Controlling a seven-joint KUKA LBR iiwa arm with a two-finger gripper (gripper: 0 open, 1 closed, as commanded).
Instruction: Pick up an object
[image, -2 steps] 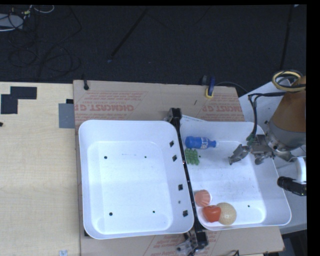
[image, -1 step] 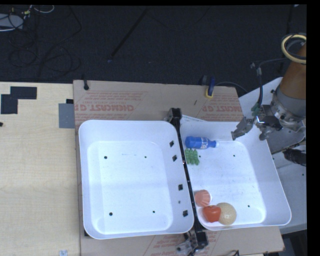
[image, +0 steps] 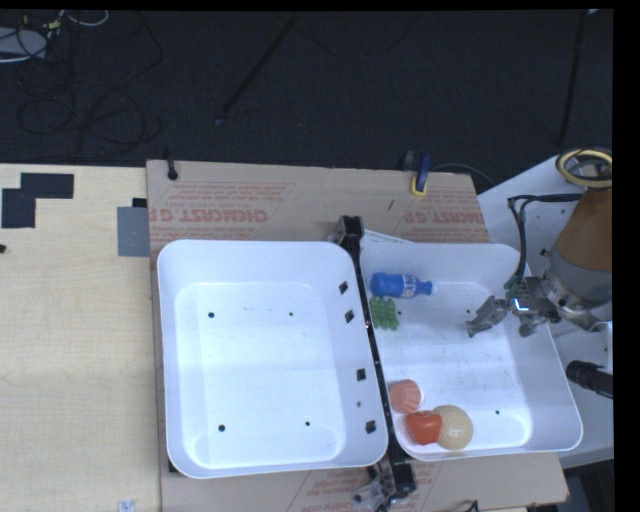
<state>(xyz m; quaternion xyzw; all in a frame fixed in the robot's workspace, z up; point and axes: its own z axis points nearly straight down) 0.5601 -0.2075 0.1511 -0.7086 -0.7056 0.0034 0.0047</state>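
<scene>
Pincer (image: 487, 318) low over right bin (image: 545, 400), nothing between its fingers; can't tell how far open.
Blue bottle (image: 400, 286) lies left of pincer and slightly further back, long axis left-right, cap end pointing toward pincer. Green object (image: 385, 316) directly left; pink ball (image: 404, 395), red ball (image: 424, 427), cream ball (image: 454, 426) nearer camera.

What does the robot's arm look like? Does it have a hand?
The arm is fat and round, grey with an orange band near the wrist. At its end is a small gripper of dark grey metal, with thin fingers instead of a real hand. Black cables loop beside the arm.
</scene>
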